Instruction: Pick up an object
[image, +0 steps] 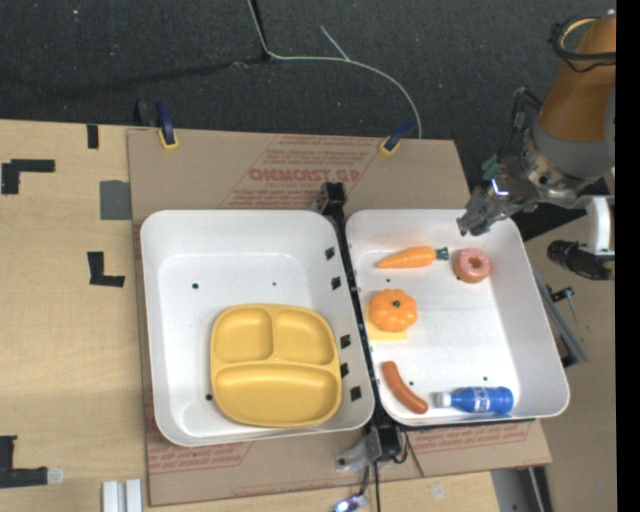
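Camera view places the gripper (478, 222) above the right bin's (530, 300) far rim, whether spread or pressed together cannot be told, so it should descend squarely over the doughnut (472, 265) lying just beside the carrot (410, 258).

Counted near the gripper (478, 222): one carrot (408, 258), one doughnut (472, 265), one pumpkin (393, 311), one sausage (402, 387), one bottle (477, 400); farther off, one yellow tray (274, 363).

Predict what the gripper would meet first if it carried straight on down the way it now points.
Probably the right white bin's far rim or floor, just beside the pink-iced toy doughnut; the gripper hangs there, though depth is unclear.
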